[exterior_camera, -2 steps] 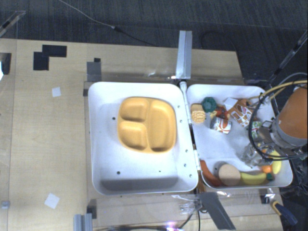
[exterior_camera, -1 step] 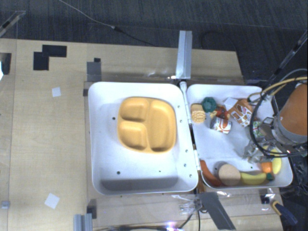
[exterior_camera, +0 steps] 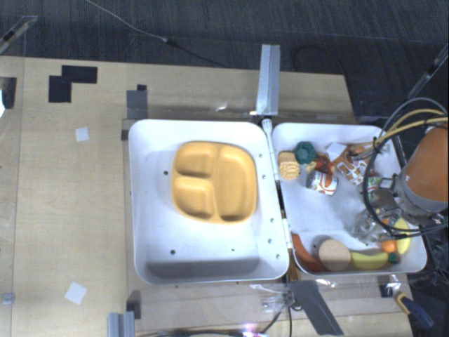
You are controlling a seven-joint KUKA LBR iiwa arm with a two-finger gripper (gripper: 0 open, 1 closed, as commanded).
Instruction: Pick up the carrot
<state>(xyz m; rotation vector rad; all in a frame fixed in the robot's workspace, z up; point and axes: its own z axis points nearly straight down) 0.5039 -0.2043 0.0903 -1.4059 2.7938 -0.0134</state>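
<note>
1. Camera view, where things lie: my arm (exterior_camera: 428, 170) reaches in over the right bin (exterior_camera: 330, 213), and the gripper (exterior_camera: 368, 220) hangs low over that bin's near right part, half buried in its own cables. I cannot tell whether it is apart or together. Nothing shows clamped in it.

2. Camera view, the carrot: I take the small orange piece with a green end to be the carrot (exterior_camera: 388, 246). It lies in the near right corner of the right bin, touching the right tip of the banana (exterior_camera: 368, 260) and just beside my wrist. Much of it is hidden by cables, so I cannot tell which way it points.

3. Camera view, the neighbours: a beige egg-shaped thing (exterior_camera: 334, 253) sits left of the banana, well clear of the carrot. The left bin (exterior_camera: 151, 188) carries a yellow divided tray (exterior_camera: 214, 181).

4. Camera view, handling, as I judge it: this looks like a toy, so light, stiff and smooth, likely to slip or roll rather than crush. I would close across the thick orange body, not the green end. The bin wall and banana crowd it, so one side has little room.
</note>
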